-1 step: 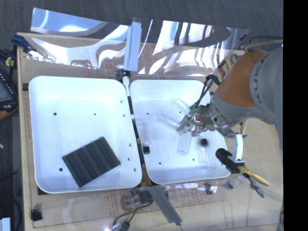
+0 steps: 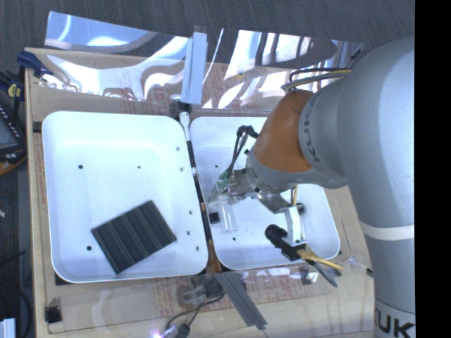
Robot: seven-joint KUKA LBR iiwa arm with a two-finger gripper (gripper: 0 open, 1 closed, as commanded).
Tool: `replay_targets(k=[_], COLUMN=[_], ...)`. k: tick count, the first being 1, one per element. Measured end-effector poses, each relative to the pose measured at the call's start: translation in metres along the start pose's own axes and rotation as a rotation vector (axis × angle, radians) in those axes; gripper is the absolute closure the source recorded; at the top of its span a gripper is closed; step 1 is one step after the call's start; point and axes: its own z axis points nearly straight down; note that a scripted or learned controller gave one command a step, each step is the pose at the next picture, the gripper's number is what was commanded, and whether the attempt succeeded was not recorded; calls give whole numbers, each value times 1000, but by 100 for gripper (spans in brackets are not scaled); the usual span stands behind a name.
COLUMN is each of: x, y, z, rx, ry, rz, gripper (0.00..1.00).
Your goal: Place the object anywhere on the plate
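We see gripper [image 2: 227, 204] low in right bin [image 2: 320, 248]; cannot tell its state. Dark ribbed plate [image 2: 134, 236] lies in left bin [image 2: 106, 146]; object not discernible.

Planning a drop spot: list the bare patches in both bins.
Left white bin: bare floor above and left of the dark ribbed rectangular plate, up to the rim. Right white bin: crowded; the grey arm with orange band and its gripper cover the middle, leaving a strip beside the divider.
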Motion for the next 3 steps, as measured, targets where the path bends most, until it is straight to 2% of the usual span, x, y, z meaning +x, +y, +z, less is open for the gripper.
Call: replay_targets(k=[1, 2, 3], x=[80, 185, 270], y=[-34, -42, -35], z=[-75, -95, 20], rx=[10, 8, -4], ry=[1, 0, 6], rz=[28, -13, 19], gripper=[100, 100, 100])
